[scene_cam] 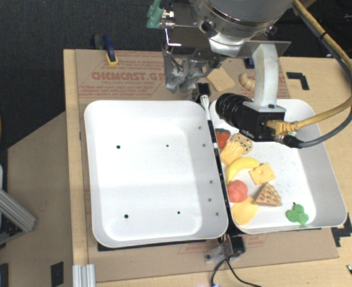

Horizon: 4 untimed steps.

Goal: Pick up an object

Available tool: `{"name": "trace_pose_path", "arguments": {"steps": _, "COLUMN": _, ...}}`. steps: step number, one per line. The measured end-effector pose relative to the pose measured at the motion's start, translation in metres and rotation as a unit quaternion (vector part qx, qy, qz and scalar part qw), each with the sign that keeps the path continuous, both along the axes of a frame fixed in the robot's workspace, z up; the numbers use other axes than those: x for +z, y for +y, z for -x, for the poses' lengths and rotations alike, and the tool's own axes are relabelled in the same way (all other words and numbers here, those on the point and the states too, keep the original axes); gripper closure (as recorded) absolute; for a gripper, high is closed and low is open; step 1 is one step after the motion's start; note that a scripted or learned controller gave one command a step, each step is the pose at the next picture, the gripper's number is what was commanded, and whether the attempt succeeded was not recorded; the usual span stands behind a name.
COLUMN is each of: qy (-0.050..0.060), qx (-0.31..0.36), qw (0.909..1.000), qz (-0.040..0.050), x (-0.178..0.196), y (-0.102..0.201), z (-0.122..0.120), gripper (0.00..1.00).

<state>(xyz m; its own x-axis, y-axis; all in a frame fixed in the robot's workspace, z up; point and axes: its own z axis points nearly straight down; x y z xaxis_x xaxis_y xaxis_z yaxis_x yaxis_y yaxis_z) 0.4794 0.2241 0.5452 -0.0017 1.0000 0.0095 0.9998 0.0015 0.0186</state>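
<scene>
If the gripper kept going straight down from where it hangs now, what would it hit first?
Probably the bench just behind the left bin, near that bin's back right corner. The gripper looks to be past the rim, though depth is unclear from this slant.

"CHEMCAST" printed in red, brown board [128,76]

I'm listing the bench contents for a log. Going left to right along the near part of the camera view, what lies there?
Left white bin → red round piece → yellow cheese-like block → green broccoli-like piece.
</scene>
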Motion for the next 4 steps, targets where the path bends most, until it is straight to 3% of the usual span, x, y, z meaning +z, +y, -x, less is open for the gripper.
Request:
{"name": "trace_pose_path", "arguments": {"steps": 1, "qy": 0.017, "qx": -0.001, "qw": 0.9998, "qz": 0.0087, "x": -0.154, "y": 0.0, "z": 0.0, "gripper": 1.0}}
{"name": "trace_pose_path", "arguments": {"steps": 2, "qy": 0.001, "qx": 0.0, "qw": 1.0, "qz": 0.0004, "x": -0.001, "y": 0.0, "z": 0.0, "gripper": 1.0}}
{"name": "trace_pose_path", "arguments": {"steps": 3, "qy": 0.017, "qx": -0.002, "qw": 0.9998, "qz": 0.0086, "x": -0.166, "y": 0.0, "z": -0.015, "gripper": 1.0}}
{"name": "trace_pose_path", "arguments": {"steps": 4, "qy": 0.001, "qx": 0.0, "qw": 1.0, "qz": 0.0009, "x": -0.023, "y": 0.0, "z": -0.024, "gripper": 1.0}}
